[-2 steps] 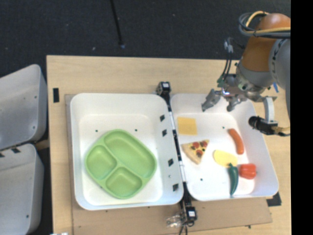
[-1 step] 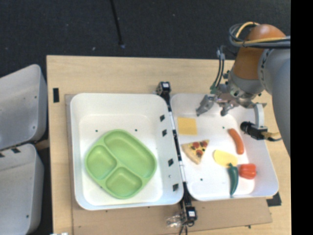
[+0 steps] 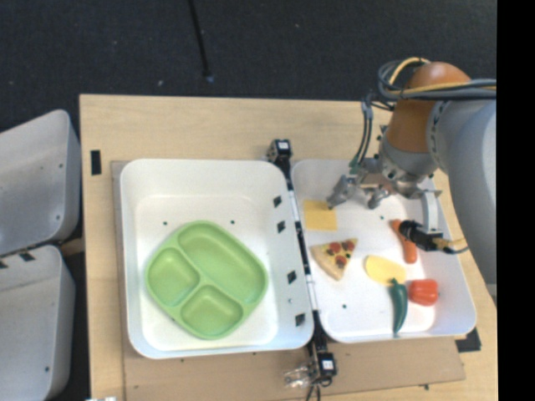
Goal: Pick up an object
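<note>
Five toy foods are lying in the right-hand bin (image 3: 456,312). A flat yellow cheese square (image 3: 320,216) is sitting near the bin's left wall, with a pizza slice (image 3: 335,256) lying just below it, its tip pointing down. A yellow oval piece (image 3: 384,268) is resting right of the pizza. A green chili (image 3: 399,304) is stretching downward beside a red-orange piece (image 3: 423,291), possibly a pepper. A small carrot (image 3: 405,244) is lying farther up.

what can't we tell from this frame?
- Two-finger gripper: fingers too small and blurred in the camera view to read their state.
- Small orange carrot-like toy: partly hidden by the black fitting on the arm.
- Grey arm: cut off by the right edge.
</note>
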